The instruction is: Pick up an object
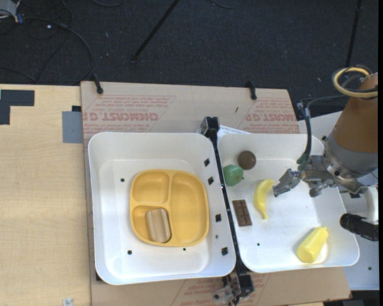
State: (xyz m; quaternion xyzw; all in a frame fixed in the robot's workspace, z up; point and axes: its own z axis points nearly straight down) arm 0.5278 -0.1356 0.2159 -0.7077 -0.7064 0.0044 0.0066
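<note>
Two bins [115, 171] side by side: in the left, a yellow tray [191, 199] with a tan block [157, 225] in its near-left compartment; in the right, a brown ball [246, 159] far-left, a green ball [233, 174] just near and left of it, a banana [262, 198] mid-bin, a brown bar [242, 213] left of the banana, a yellow bottle [313, 244] near-right. Gripper [286, 185] low over the right bin, just right of the banana, nothing visibly held; cannot tell whether open or closed.
</note>
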